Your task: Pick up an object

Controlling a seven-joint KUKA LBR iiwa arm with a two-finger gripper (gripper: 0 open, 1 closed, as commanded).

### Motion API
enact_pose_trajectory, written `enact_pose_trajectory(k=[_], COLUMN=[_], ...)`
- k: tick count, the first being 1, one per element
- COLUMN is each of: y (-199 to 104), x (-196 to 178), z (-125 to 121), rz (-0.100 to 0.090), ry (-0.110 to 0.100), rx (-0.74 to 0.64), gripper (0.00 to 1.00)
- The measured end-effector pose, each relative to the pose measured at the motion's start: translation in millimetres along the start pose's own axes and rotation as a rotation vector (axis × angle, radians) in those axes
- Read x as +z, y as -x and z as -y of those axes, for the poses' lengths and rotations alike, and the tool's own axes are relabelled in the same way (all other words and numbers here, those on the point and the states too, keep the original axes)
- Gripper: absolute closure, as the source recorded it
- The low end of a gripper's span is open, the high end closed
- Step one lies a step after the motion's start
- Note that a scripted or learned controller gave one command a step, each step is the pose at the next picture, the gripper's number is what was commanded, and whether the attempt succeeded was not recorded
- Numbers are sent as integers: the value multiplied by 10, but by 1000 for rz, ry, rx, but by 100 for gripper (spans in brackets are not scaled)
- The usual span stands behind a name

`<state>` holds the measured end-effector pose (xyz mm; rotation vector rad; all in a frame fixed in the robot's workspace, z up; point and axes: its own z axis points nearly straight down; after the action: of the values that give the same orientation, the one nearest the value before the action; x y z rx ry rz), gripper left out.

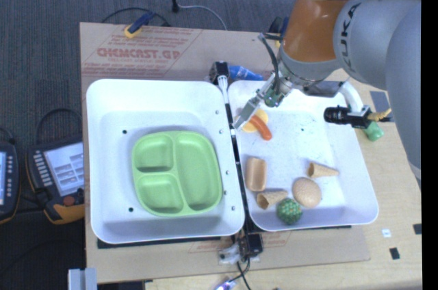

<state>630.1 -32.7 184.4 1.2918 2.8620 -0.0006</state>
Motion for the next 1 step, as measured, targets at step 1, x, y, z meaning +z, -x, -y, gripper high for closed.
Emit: enact_pose_trajectory(k=[1], y=[-53], x=[-1], z=[50], rz=[0], ry=[0], rx=[-246], gripper=[0])
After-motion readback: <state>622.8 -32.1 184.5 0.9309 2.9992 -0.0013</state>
